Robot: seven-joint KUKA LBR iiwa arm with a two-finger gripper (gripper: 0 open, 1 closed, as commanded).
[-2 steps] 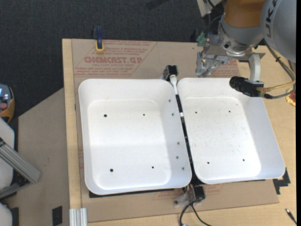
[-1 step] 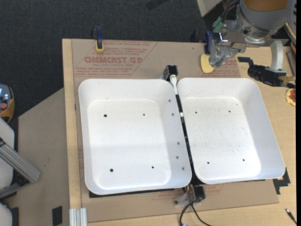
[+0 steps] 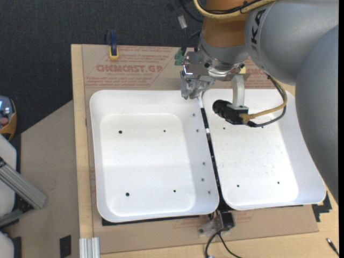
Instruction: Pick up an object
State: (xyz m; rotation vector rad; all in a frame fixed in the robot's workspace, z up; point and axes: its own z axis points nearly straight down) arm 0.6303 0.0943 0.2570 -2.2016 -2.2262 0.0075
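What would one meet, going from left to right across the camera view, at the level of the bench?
Metal rail → left bin → gripper, at the far end of the edge where the two bins meet → right bin.

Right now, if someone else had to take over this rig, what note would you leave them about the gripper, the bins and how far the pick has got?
Gripper: low at the far rim where the two bins meet, on the left bin's side. This view does not settle whether it is open or shut.
Things: the left bin and the right bin show bare white floors with a few small dark dots.
Done: no pick can be confirmed.
Left: the whole job, which means locating an object, closing on it and lifting it.
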